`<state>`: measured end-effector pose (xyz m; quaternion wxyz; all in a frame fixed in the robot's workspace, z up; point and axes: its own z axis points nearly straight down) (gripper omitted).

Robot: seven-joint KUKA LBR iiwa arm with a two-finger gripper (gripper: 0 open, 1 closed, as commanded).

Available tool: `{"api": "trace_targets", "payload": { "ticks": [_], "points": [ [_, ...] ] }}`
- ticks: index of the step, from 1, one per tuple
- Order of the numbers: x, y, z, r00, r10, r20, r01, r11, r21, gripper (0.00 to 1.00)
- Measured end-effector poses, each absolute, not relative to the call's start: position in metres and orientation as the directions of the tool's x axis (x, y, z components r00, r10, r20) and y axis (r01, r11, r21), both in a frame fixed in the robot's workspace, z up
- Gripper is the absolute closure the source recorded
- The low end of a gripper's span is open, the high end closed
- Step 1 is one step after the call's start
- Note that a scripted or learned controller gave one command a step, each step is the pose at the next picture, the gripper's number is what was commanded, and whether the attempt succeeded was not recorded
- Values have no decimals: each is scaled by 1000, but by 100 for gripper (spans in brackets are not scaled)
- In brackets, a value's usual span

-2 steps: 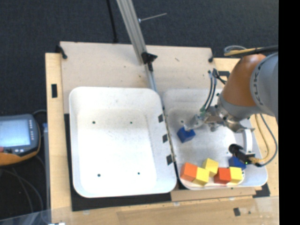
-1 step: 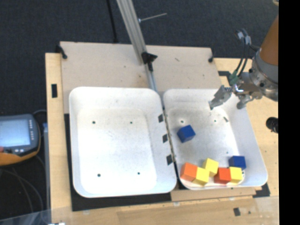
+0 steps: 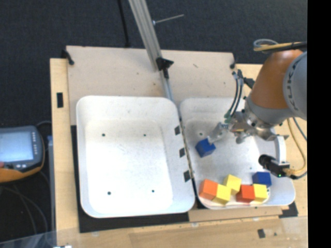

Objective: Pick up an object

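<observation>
Near the right bin (image 3: 192,107) centre, blue cube (image 3: 205,148) seemingly stands clear.

Gripper (image 3: 223,129): over the right bin (image 3: 194,112), near a blue cube (image 3: 205,148).
Front edge: orange, yellow, red and blue blocks (image 3: 235,189) lie together.

The arm (image 3: 282,87) reaches in from the right, its orange band bulging above the grey wrist. It bends down and leftward, cables trailing along its side. The gripper (image 3: 220,132) hangs low at the wrist's left end, pointing left and slightly down, its tip small and blurred.
</observation>
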<state>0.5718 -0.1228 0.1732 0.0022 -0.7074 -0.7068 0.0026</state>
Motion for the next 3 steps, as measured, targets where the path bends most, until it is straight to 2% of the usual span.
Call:
{"api": "trace_targets", "payload": {
  "ticks": [1, 2, 3],
  "points": [
    [587, -151, 281, 2, 1000, -4, 1000, -2, 11, 0],
    [631, -151, 164, -4, 1000, -1, 1000, 4, -5, 0],
    [601, -102, 242, -7, 1000, 0, 1000, 7, 7, 0]
  ]
}}
